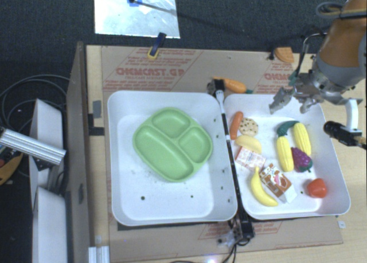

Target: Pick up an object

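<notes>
Banana [261, 189] nearest in right bin [338, 199], tomato [316, 187] beside, green plate [172, 144] in left bin [123, 199], end effector [295, 100] released over far rim, grasping nothing.

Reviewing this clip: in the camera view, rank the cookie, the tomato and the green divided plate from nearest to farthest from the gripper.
Measured from the gripper, at the right bin's far edge:
1. Cookie, in the right bin's far left part.
2. Tomato, in the right bin's near right corner.
3. Green divided plate, in the left bin.
</notes>
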{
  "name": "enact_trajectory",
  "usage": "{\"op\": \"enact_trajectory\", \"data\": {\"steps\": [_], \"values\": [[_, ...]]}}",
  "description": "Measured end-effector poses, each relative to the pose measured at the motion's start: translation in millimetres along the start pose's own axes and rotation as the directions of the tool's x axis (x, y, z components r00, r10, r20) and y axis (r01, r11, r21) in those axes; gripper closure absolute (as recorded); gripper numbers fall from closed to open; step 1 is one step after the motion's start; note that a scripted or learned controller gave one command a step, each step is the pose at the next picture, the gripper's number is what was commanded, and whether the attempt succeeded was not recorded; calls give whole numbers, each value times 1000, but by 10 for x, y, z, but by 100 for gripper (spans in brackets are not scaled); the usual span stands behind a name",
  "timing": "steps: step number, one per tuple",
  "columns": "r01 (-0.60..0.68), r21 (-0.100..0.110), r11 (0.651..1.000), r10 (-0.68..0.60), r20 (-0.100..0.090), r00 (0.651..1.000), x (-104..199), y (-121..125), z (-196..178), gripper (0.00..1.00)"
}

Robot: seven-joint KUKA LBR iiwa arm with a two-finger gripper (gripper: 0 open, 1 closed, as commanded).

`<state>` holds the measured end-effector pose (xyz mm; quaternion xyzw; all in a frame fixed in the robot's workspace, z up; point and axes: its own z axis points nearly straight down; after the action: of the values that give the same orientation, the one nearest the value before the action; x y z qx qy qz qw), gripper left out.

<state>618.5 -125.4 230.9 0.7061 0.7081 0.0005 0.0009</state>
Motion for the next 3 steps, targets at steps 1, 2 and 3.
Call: {"op": "enact_trajectory", "data": {"steps": [1,2,3], "values": [[4,9,1000,-4,-3,1000,322,258,1232,0],[3,-10,1000,-3,1,1000,388,523,1418,0],[-2,1,1000,2,1,1000,280,286,1464,0]]}}
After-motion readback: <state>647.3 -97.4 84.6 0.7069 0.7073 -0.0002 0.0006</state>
